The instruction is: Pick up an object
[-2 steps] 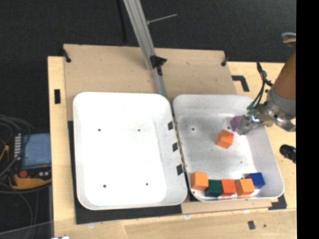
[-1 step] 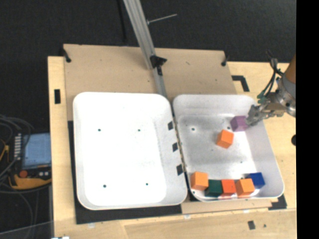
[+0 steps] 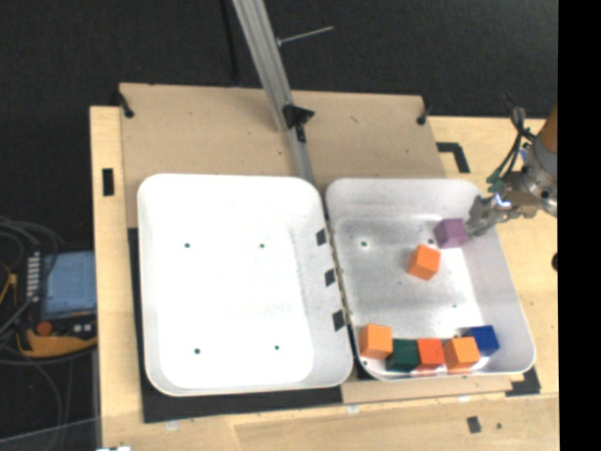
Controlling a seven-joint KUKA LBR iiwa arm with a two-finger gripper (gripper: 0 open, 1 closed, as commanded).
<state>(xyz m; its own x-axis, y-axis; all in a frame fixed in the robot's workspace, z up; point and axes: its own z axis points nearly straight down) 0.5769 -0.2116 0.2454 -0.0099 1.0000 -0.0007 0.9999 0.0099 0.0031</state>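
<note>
- Bench (image 3: pixel 113 252): light wood, bearing two shallow white bins side by side, with a brown board behind them.
- Left bin (image 3: pixel 169 365): white floor marked by a few small dark dots.
- Right bin (image 3: pixel 376 200): white, floor greyed and scuffed toward the far wall, holding seven blocks.
- Purple block (image 3: pixel 451 232): near the far right corner of the right bin, directly beside the gripper tip — touching or only very close, cannot tell.
- Lone orange block (image 3: pixel 423 261): mid-floor of the right bin, tilted on an edge, just near-left of the purple block and apart from it.
- Row along the near wall of the right bin, left to right: orange block (image 3: pixel 377 339), dark green block (image 3: pixel 405 353), orange-red block (image 3: pixel 430 351), orange block at the right (image 3: pixel 462 350), blue block (image 3: pixel 484 337). Packed close, neighbours touching or nearly so.
- Gripper (image 3: pixel 481 214): at the right bin's far right side, reaching in from the right, tip low over the bin wall beside the purple block.
- Claw state: cannot tell — too small and blurred to judge. Nothing seen clamped.
- Arm wrist (image 3: pixel 535 181): grey, cables looped above it, orange band at the frame's edge.
- Metal rail (image 3: pixel 272 64): slanting from top centre down to the gap between the bins.
- Blue box (image 3: pixel 70 285) and cables: on the floor left of the bench.
</note>
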